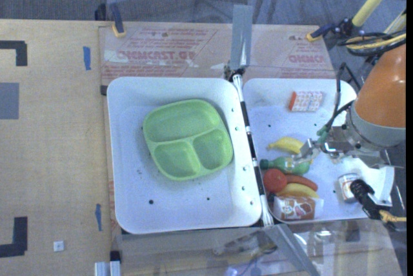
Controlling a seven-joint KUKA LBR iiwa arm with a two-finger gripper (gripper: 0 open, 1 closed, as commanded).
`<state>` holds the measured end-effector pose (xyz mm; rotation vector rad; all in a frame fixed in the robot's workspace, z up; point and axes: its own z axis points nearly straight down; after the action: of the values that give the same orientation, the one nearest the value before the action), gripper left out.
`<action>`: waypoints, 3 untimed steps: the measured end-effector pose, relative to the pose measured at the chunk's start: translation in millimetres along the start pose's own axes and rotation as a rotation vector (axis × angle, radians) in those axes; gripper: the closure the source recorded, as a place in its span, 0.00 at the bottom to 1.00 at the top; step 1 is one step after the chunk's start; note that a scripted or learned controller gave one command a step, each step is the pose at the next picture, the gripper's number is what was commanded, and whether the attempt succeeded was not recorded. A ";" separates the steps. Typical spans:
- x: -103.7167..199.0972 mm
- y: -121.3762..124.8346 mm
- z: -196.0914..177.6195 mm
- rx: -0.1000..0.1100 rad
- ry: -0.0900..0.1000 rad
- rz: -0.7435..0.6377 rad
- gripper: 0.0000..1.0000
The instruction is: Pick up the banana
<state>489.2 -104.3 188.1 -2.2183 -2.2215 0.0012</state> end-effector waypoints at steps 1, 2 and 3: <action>-5.9 77.1 90.2 -0.004 -0.001 -0.022 0.00; -0.2 59.3 98.9 -0.014 -0.005 -0.117 0.00; -7.7 122.2 99.4 -0.011 -0.004 0.000 0.00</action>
<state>611.2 -111.7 88.4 -2.2254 -2.2289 -0.0069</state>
